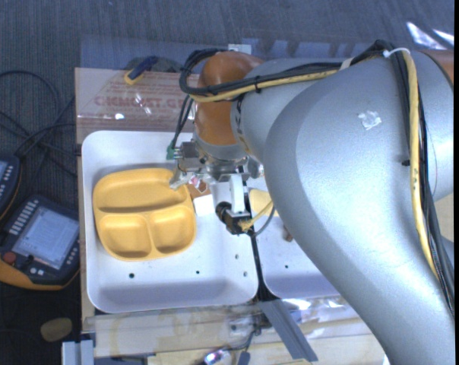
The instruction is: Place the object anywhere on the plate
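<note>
The grey arm's hand (190,175) hangs over the right rim of the yellow divided plate (144,211) in the left bin (169,291). Its grip cannot be told, nor any object in it. Judged mid-placement; next comes release over the plate.

A counter (108,105) at frame centre carries two shallow white bins side by side, the left bin (176,280) holding a yellow divided plate (142,219), the right bin (290,284) largely hidden.
</note>
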